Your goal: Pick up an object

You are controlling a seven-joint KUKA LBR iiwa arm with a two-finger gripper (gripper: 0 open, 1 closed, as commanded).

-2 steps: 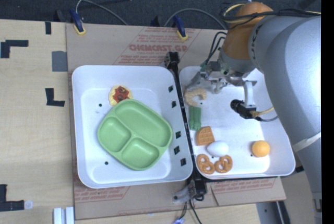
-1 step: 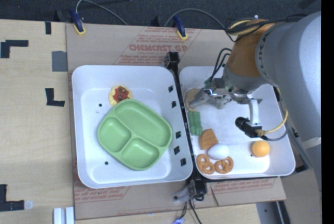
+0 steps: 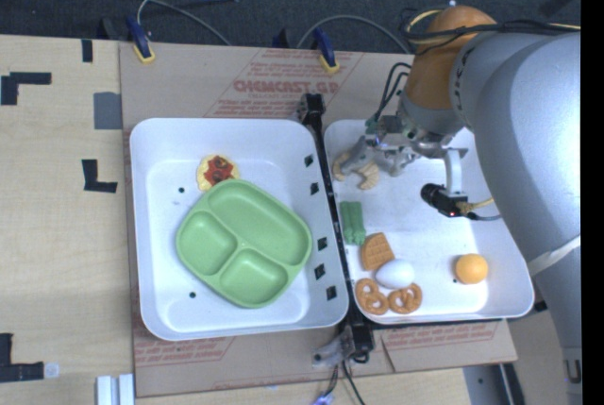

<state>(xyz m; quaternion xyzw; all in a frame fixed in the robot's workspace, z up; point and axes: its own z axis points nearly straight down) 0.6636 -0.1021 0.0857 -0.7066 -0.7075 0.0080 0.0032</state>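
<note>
Now, the likely target is the small tan piece (image 3: 366, 175) at the far left of the right bin (image 3: 500, 299), pale, lumpy and light-looking, lying right under the end effector (image 3: 356, 164), which hangs low with its fingers spread narrowly around it, nothing visibly lifted. To do this well, I'd say settle squarely over the piece, close fully before rising, and stay clear of the green strip (image 3: 351, 222) just nearer and the bin's dividing wall on the left.

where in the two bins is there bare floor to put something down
Free: right white bin floor between round orange ball and gripper; left white bin strip left of green divided plate. Crowded: right bin's left edge, by the pretzels.
</note>
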